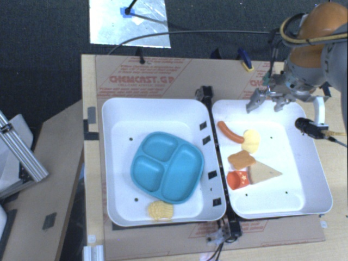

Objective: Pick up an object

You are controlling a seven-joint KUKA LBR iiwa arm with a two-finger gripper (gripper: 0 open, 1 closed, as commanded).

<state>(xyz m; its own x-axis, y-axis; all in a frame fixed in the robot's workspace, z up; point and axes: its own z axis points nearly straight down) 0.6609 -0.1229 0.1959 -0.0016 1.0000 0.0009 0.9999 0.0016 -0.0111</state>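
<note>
In the right bin (304, 194) lie an orange-red sausage (230, 132), a pale yellow round piece (250, 141), a brown-orange piece (241, 159), a red piece (237, 179) and a tan wedge (265, 173). My gripper (267, 102) hangs over that bin's far rim, up and to the right of the sausage. Its two fingers stand spread apart with nothing between them. The left bin (117, 145) holds a blue compartment tray (166, 167) and a yellow corn piece (160, 210) at its near edge.
A black divider strip (213, 145) runs between the two bins. Cardboard (147, 78) lies beneath them. A foil sheet (128, 15) sits on the dark floor behind. The arm's orange band (322, 20) is at the upper right. A metal rail (19, 151) stands at left.
</note>
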